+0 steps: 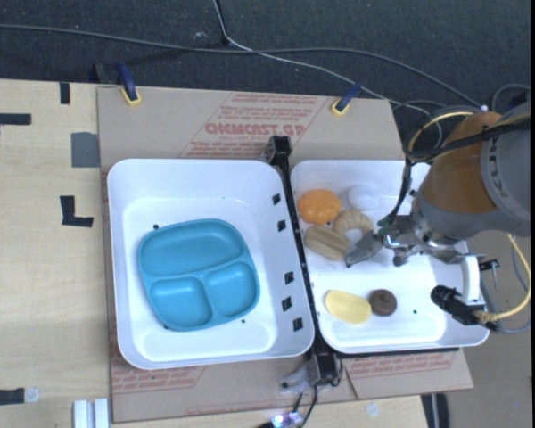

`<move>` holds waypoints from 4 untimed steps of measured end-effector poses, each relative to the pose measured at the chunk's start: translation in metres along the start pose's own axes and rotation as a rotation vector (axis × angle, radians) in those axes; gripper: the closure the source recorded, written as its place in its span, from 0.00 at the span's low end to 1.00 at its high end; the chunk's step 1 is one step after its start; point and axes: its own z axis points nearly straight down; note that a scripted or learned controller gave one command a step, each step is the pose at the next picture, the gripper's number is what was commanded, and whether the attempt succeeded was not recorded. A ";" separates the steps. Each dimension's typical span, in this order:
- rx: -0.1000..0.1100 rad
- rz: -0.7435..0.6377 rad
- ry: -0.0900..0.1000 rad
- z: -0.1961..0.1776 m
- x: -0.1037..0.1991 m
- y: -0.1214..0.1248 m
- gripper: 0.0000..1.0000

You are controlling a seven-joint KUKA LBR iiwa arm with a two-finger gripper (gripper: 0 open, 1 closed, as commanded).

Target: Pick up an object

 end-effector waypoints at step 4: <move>-0.010 0.000 -0.002 -0.082 -0.011 -0.002 1.00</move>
